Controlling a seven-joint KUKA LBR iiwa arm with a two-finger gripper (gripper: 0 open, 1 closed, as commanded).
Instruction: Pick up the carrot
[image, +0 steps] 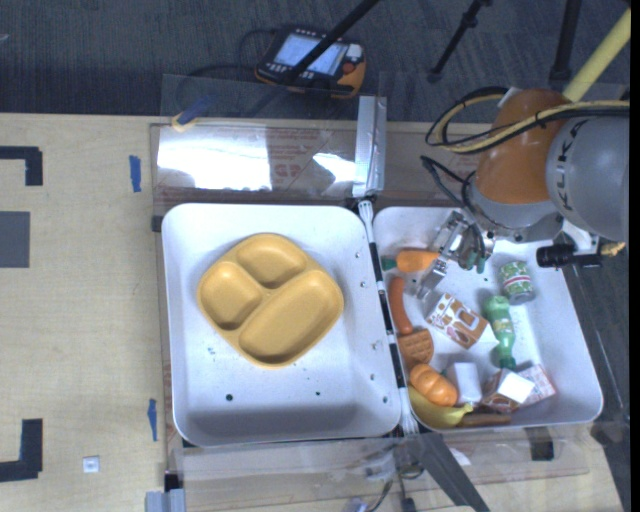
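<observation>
The carrot (416, 262), short and orange, lies near the left wall of the right bin (585, 345), towards its back. My gripper (440, 259) reaches down from the right and sits right at the carrot's right end. It is open, with one finger (446, 236) behind the carrot and the other (431, 281) in front of it. The carrot still rests on the bin floor. The grey arm with its orange band (515, 160) rises behind the bin's back right corner.
Crowded in the right bin are a sausage (399, 303), a pastry (418, 346), a snack packet (456, 321), a green bottle (500, 328), a small can (515, 281), an orange fruit (431, 381), a banana (440, 413) and small cartons (518, 387). The left bin (190, 390) holds a yellow divided plate (270, 297).
</observation>
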